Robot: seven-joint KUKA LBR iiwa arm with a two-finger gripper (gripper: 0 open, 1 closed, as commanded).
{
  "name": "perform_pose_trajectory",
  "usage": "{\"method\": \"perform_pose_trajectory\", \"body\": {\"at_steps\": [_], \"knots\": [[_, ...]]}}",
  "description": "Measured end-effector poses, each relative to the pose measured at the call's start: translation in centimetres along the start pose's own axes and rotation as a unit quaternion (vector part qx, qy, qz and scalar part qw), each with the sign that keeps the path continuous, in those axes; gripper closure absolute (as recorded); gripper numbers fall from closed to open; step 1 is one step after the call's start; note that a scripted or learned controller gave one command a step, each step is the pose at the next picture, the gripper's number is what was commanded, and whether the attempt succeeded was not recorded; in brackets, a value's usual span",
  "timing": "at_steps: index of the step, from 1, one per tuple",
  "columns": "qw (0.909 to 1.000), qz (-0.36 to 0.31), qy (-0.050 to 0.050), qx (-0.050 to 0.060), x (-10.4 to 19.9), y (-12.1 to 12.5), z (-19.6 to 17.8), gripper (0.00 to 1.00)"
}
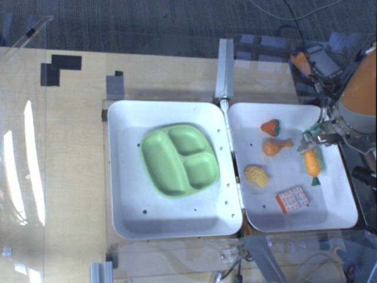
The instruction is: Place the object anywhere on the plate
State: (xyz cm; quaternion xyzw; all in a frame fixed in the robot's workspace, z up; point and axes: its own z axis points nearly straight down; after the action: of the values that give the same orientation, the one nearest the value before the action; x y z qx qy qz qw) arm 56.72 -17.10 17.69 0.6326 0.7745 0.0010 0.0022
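A green plate (178,158) with three compartments lies in the left bin (123,217). In the right bin (341,211) lie several toy foods: a red strawberry (270,127), an orange drumstick (274,147), a yellow corn piece (256,175), a pink waffle-like block (293,199) and an orange carrot (312,163). My gripper (314,140) hangs low at the right bin's far right side, just over the carrot's upper end. The carrot rests on the bin floor with its green tip toward the front.
A metal divider (224,69) runs between the bins at the back. The arm's orange band (362,90) and cables crowd the right bin's back right corner. The bin walls rise around all the items.
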Motion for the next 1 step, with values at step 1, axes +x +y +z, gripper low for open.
{"method": "perform_pose_trajectory", "body": {"at_steps": [1], "knots": [[0.9992,-0.041,0.001,0.001,9.86,7.77,-0.58,1.0]]}}
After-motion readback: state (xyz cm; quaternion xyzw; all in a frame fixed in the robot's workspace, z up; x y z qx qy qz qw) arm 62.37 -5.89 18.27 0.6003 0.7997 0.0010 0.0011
